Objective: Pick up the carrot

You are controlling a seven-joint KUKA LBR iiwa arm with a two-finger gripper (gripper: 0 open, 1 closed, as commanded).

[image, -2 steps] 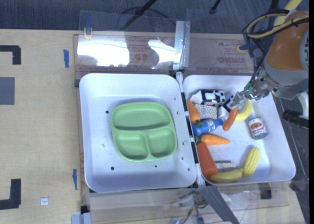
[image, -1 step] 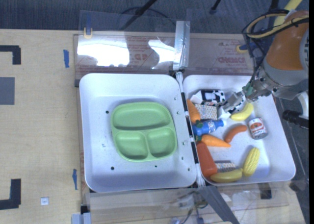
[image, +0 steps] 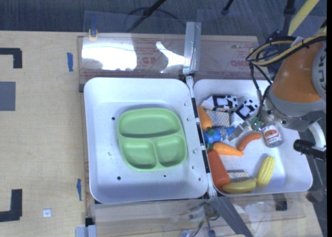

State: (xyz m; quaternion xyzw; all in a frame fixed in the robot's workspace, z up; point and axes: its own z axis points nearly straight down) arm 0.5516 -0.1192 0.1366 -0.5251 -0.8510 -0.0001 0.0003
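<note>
1. In the camera view, nearest us along the front wall of the right bin point(image: 303, 181) we see a yellow banana point(image: 239, 185), with an ear of corn point(image: 266, 170) just beside it and a long red-orange piece point(image: 218, 169) lying against the bin's left wall.
2. The carrot point(image: 227, 149) lies near the middle of that bin: a short orange cone, thick end toward the left wall, tip pointing right. A blue toy point(image: 212, 137) touches its upper side and a reddish sausage point(image: 250, 140) sits just to its right.
3. The gripper point(image: 258, 123) hangs above the clutter, up and right of the carrot, apart from it. We cannot tell how its jaws stand, and we see nothing held.
4. We judge this to be the approach step. Next, the move calls for shifting left and forward over the carrot, then descending cleanly between its neighbours.
5. The left bin point(image: 98, 127) holds a green divided plate point(image: 152, 138).
</note>
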